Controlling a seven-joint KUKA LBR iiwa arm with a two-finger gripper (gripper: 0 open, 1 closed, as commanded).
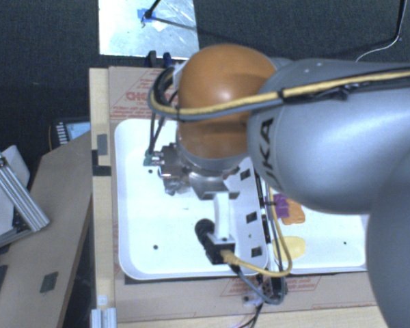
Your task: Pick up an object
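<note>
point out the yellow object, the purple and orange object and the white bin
yellow object (pixel 295 247): camera view, on its rounded body right of the cable
purple and orange object (pixel 291 212): camera view, on its orange part
white bin (pixel 133 183): camera view, on bare floor at left

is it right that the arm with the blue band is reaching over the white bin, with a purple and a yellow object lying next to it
Not quite: the band above the wrist is orange, not blue, as the camera view shows. The rest holds: the arm reaches over the white bin, and a purple object and a yellow object lie beside it.
</note>
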